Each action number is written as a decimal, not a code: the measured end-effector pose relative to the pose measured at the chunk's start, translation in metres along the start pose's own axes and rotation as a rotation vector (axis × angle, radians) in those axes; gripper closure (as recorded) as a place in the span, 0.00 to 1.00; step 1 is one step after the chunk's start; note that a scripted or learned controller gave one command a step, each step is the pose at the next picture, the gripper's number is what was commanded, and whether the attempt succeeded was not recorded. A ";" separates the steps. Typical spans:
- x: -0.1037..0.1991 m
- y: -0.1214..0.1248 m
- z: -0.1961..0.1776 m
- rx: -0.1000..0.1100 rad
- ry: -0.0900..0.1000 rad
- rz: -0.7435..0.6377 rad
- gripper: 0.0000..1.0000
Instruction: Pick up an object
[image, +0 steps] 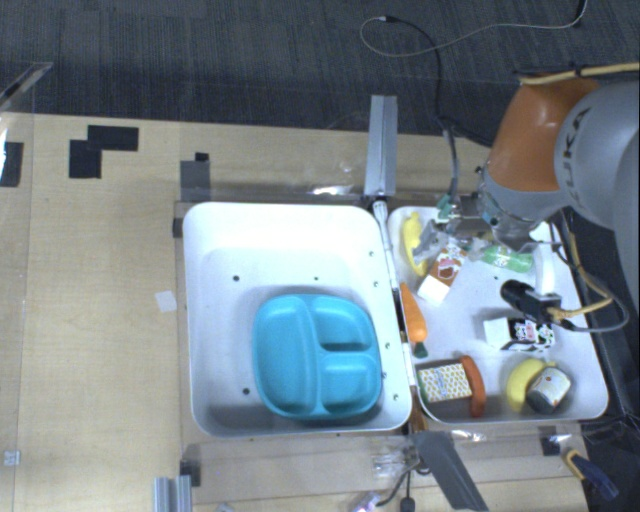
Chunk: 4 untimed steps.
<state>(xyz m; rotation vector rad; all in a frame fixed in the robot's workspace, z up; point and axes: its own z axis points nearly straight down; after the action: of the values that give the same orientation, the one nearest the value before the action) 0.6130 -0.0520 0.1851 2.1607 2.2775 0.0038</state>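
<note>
Camera view, from above. Found the claw low over the far end of the right bin, hanging from the grey arm with its orange band. Could not tell whether it stood open or closed.

Spotted a yellow banana just beside the claw, toward the left bin. Noted a small red-and-white packet just beneath the claw on the near side, and a white block a little nearer still. Saw a green wrapper close by on the arm's side. Made out an orange carrot along the bin wall, nearer the camera than the claw.

Counted, well apart from the claw at the bin's near end, a patterned box, a lemon and a grey round piece touching it. Found a blue divided plate in the left bin, well away from the claw.
</note>
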 end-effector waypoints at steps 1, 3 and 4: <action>0.002 0.028 -0.002 -0.003 -0.001 -0.073 0.00; 0.013 0.056 -0.001 -0.003 0.000 -0.115 0.00; 0.027 0.059 -0.001 -0.004 0.000 -0.112 0.00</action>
<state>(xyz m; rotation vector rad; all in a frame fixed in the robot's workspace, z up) 0.6700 -0.0222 0.1866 2.0275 2.3930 0.0070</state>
